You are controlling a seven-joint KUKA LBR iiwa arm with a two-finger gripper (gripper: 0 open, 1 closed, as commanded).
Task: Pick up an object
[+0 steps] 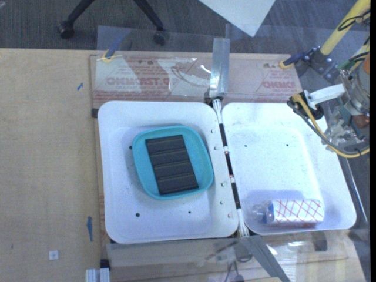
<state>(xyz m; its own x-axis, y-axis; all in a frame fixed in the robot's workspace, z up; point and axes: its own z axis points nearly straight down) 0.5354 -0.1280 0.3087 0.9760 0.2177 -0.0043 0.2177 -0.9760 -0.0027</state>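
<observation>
- Take the right bin (282,128) as your landmark: the bottle with the red lattice label (289,211) lies on its side against the bin's near wall, likely settled there by the sloped floor.
- Across the shared rim, the teal tray (171,162) sits flat mid-floor.
- Your claw (346,131) hangs beyond the far-right rim; I cannot tell its opening.

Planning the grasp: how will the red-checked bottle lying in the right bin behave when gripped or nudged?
The bottle lies on its side and looks rounded, so it may roll if nudged. Its clear plastic looks probably light and slippery. It sits by the right bin's near wall, crowding finger room.
</observation>
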